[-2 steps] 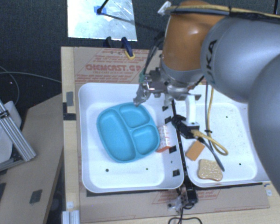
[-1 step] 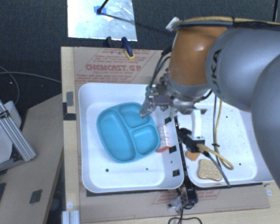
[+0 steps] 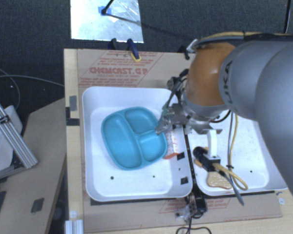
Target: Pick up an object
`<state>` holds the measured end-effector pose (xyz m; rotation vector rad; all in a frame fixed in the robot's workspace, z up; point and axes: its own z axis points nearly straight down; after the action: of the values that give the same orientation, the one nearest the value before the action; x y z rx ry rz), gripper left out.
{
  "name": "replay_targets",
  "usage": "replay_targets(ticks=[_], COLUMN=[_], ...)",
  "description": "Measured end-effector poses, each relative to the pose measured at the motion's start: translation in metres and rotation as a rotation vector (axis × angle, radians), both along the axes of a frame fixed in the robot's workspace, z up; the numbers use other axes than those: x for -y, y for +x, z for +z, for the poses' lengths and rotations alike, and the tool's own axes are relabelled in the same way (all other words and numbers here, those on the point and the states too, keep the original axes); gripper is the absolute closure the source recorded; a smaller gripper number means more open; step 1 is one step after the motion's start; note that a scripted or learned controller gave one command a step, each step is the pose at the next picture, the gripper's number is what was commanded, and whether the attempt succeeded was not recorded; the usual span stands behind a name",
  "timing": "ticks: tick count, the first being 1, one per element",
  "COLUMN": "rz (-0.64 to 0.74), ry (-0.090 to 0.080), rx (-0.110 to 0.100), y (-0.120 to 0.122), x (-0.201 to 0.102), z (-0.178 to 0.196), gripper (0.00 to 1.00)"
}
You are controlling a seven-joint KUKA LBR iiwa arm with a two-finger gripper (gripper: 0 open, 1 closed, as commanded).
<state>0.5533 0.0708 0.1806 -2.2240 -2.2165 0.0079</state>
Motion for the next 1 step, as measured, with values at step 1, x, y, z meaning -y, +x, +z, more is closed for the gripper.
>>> replay_targets(ticks=[1], rz=[0.005], ry=[0.005], rx=[0.009], y=[-0.0134], x=[-0.0366], z=[-0.066], gripper=[0.0])
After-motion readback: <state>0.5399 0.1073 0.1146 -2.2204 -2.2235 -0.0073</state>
